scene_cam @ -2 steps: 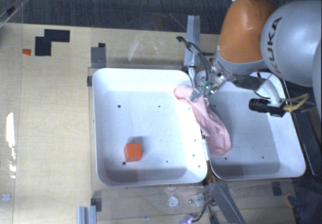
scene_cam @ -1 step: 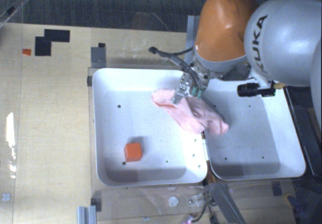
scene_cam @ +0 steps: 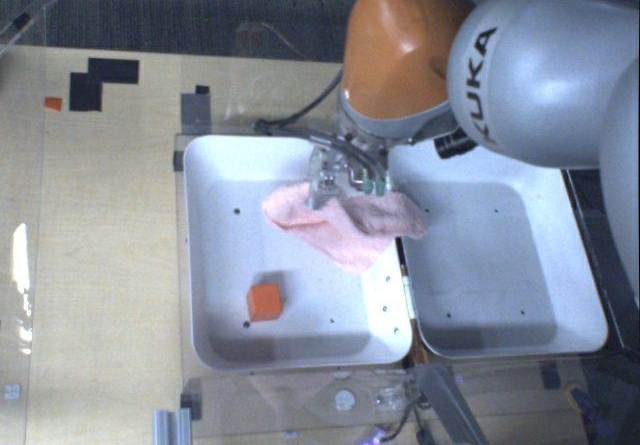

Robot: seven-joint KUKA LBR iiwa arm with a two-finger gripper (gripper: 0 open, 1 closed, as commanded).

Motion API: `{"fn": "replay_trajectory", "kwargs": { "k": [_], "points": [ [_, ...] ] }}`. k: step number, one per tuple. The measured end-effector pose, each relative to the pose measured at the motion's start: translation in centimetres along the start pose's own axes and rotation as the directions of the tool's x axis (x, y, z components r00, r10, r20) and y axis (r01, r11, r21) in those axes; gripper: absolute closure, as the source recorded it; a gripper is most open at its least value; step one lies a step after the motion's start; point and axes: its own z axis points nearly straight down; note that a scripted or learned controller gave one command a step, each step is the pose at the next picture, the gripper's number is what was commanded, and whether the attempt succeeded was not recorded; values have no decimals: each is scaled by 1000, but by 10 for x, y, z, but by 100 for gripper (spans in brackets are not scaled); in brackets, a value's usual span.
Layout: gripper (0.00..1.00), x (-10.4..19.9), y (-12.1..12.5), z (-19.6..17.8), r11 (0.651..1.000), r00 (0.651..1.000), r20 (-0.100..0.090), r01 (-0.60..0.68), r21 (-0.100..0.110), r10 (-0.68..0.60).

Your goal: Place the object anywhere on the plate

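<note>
A crumpled pink cloth [scene_cam: 345, 225] hangs over the right side of the left bin [scene_cam: 215, 233], and its right end reaches across the divider between the two bins. My gripper [scene_cam: 347, 185] is directly over the cloth's top middle. It is shut on the pink cloth, which bunches up between its fingers and droops to either side. A small orange cube [scene_cam: 265, 302] lies on the left bin's floor near the front, well clear of the gripper. I can make out no plate.
The right bin [scene_cam: 500, 263] lies under the arm's large grey and orange body [scene_cam: 480, 63]. Black markers [scene_cam: 100, 81] and a small orange tag [scene_cam: 52, 104] sit on the wooden bench to the left of the bins.
</note>
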Motion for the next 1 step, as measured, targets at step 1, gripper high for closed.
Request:
{"fn": "replay_trajectory", "kwargs": {
  "k": [1],
  "points": [
    [0, 0, 0, 0, 1000, 1000, 0, -1, 0, 1]
  ]
}}
